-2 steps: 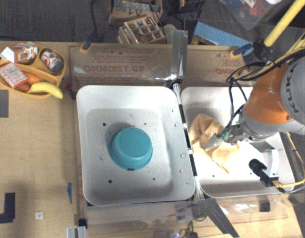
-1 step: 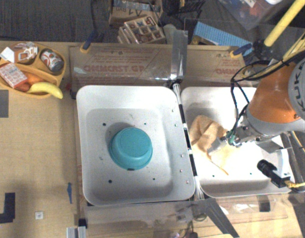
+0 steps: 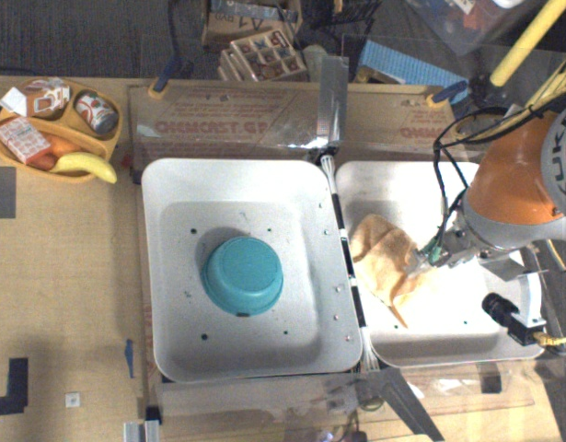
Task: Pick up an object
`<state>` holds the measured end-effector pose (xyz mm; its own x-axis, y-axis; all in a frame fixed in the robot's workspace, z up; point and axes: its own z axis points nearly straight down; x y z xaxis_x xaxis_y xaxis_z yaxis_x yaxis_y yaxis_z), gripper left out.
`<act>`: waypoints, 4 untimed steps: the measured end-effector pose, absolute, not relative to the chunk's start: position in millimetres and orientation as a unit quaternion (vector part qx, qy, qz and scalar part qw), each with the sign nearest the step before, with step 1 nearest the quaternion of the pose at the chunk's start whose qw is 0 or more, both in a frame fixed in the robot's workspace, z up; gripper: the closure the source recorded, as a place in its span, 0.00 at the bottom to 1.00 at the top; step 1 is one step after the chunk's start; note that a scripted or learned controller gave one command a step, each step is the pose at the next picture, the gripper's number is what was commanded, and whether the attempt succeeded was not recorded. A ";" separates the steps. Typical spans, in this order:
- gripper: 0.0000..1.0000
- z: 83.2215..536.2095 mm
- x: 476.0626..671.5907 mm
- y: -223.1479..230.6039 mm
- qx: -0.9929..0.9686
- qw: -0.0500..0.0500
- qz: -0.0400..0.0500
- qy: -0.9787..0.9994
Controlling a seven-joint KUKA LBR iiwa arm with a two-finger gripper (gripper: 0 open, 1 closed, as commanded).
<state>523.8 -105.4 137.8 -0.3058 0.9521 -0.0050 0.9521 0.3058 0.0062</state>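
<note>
Reaching in from three o'clock, the grey-and-orange arm's gripper [image 3: 428, 258] meets the crumpled tan cloth [image 3: 386, 261] in the right white bin [image 3: 448, 334], jaws' state unclear.

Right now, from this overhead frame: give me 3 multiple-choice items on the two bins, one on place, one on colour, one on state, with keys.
1. Where does the round teal plastic bowl sit?
A. In the left white bin
B. In the right white bin
C. On the bench outside the bins

2. What colour is the crumpled cloth in the right white bin?
A. Blue
B. Tan
C. Black

3. How does the round teal plastic bowl rest?
A. On its side
B. Stacked on the cloth
C. Upside down, base up

Key: 1 A, the bowl lies near the middle of the left bin's floor. 2 B, the fabric is pale tan against the white floor, with the gripper at its right edge. 3 C, its flat base faces the camera and no hollow shows.
</note>
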 end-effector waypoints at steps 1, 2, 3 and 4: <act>1.00 147.8 524.3 -108.0 0.591 0.006 0.002 0.806; 0.00 147.8 524.3 -107.9 0.591 0.006 0.002 0.806; 0.00 91.6 526.6 -101.4 0.602 0.007 0.004 0.798; 1.00 102.4 527.8 -103.5 0.604 0.010 0.005 0.797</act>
